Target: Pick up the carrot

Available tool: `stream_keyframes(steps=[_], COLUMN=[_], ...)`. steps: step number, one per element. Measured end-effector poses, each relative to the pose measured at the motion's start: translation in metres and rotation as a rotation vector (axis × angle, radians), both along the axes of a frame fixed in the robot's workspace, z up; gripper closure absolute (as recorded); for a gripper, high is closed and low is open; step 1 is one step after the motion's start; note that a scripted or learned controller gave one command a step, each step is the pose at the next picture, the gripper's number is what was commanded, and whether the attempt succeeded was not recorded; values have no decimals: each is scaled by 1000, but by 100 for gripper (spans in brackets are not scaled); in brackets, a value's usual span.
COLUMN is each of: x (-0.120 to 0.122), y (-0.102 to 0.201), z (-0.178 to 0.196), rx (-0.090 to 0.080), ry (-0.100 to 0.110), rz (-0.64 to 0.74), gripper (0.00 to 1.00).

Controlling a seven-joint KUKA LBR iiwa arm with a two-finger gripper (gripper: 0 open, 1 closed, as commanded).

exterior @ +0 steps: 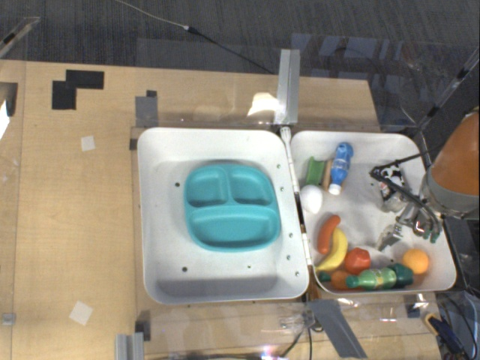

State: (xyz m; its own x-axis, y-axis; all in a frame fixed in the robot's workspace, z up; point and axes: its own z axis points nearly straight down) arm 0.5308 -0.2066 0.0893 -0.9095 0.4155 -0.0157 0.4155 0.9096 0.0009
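Note:
The carrot (327, 233) is a short orange-red piece lying in the right bin (367, 145), at its lower left, just above a yellow banana (335, 252). My gripper (395, 229) hangs over the right part of the same bin, well to the right of the carrot and apart from it. It sits above bare bin floor, between the carrot and an orange (415, 261). Nothing shows in its grasp. The arm's orange band (459, 163) enters from the right edge.
Along the right bin's front lie a red tomato-like piece (357, 260) and a green bottle (379, 278). A blue bottle (340, 167), a green can (315, 172) and a white egg (311, 199) sit at its upper left. The left bin (161, 201) holds a teal divided plate (232, 205).

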Motion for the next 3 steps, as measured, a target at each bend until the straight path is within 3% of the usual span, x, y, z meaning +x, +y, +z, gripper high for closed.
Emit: stream_keyframes(steps=[1,2,3], x=[-9,-5,-5], y=[1,2,2], z=[0,14,13], rx=[-3,-9,-8], ry=[1,-9,-8], rz=[350,357,358], gripper=[0,100,0])
